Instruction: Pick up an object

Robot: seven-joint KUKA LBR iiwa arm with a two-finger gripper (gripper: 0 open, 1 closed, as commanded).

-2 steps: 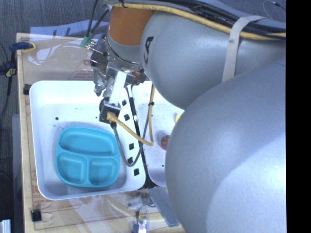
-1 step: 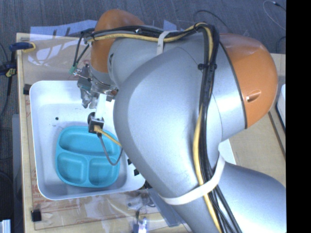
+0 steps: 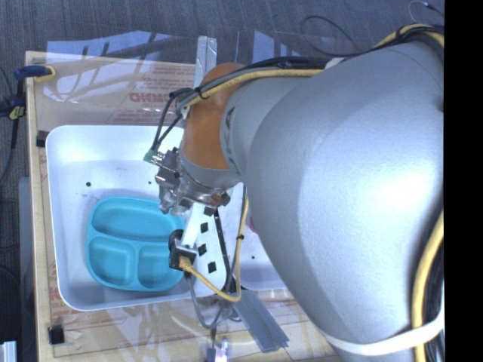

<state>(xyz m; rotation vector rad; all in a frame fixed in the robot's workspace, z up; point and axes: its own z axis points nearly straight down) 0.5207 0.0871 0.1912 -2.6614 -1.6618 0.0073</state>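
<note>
one blue tray (image 3: 124, 253), divided in three. two white bins: left bin (image 3: 64, 172), and right bin (image 3: 260, 276), mostly hidden, so perhaps more lies uncounted.

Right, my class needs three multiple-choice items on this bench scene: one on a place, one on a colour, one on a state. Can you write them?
1. Where does the divided plate lie? A in the left bin; B on a shelf; C on a chair.
2. What colour is it? A red; B white; C blue.
3. How does it lie? A upside down; B flat, compartments up; C on edge.
Key: 1A, the bin's white walls surround it; 2C, it is plainly blue; 3B, its three hollows face the camera.
</note>
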